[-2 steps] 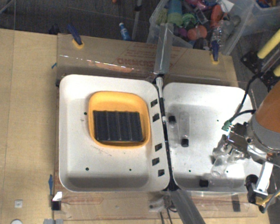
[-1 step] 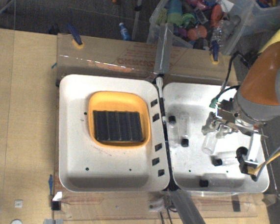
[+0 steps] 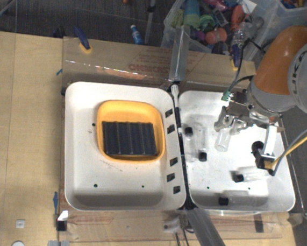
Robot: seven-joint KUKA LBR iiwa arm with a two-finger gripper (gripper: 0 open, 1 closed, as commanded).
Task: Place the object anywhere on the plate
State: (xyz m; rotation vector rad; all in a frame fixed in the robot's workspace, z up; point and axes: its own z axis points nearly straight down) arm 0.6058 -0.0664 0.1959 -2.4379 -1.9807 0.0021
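Gripper (image 3: 228,124) low in right bin (image 3: 275,204), jaws down around clear vial (image 3: 222,140) — gap too blurred to call, grip unconfirmed. More clear vials with black caps lie near: one (image 3: 201,147) beside divider, another (image 3: 248,175) toward front. Yellow plate (image 3: 105,112) with dark ridged insert (image 3: 129,138) sits in left bin (image 3: 75,180), well apart. Judgement: seat jaws square on vial, lift clear over divider — slippery plastic. Wooden worktop (image 3: 17,133); toy clutter behind.

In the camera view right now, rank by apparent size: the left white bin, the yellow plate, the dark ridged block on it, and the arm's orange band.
1. Left white bin
2. Yellow plate
3. and 4. Dark ridged block and orange band: alike in apparent size, and the band sits nearer the camera, so left unranked.
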